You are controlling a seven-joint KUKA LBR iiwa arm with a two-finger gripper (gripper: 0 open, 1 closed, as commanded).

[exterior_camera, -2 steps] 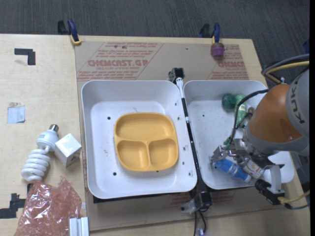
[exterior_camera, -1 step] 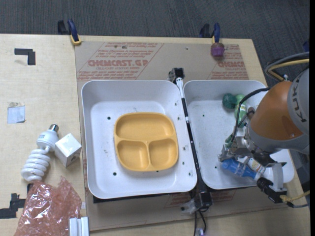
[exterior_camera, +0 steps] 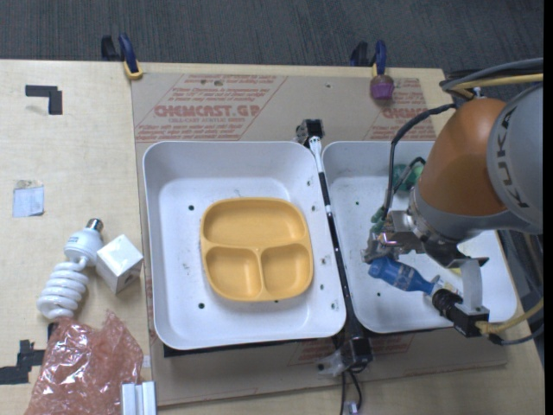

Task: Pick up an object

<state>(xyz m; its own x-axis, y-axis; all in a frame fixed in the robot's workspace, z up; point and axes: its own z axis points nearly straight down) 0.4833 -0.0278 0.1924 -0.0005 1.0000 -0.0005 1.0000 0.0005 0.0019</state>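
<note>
- The arm (exterior_camera: pixel 471 167) reaches in from the right and hangs over the right bin (exterior_camera: pixel 350 232). Its gripper (exterior_camera: pixel 384 242) sits low near the bin floor, towards the left-centre of that bin.
- Whether the gripper is spread wide, narrow, or closed around anything cannot be told, because the wrist hides that part.
- The likeliest target is the blue plastic bottle (exterior_camera: pixel 404 276), which lies on its side on the bin floor. It is just below and slightly right of the gripper in the picture, very near or perhaps touching it.
- Something green (exterior_camera: pixel 403 177) lies further up in the same bin, partly hidden by the arm. It is too hidden to name.
- To do the step well, I judge the gripper should centre over the bottle's body rather than its tapered end. It should close across the narrow width so the round body cannot roll away.
- The descent should stop short of the bin floor, and the lift should be straight up and slow, since a smooth bottle may slip.
- The left bin (exterior_camera: pixel 164 232) holds a yellow divided tray (exterior_camera: pixel 257 249), well apart from the gripper.
- A light bulb (exterior_camera: pixel 69 279) lies on the desk (exterior_camera: pixel 52 171), outside both bins.
</note>
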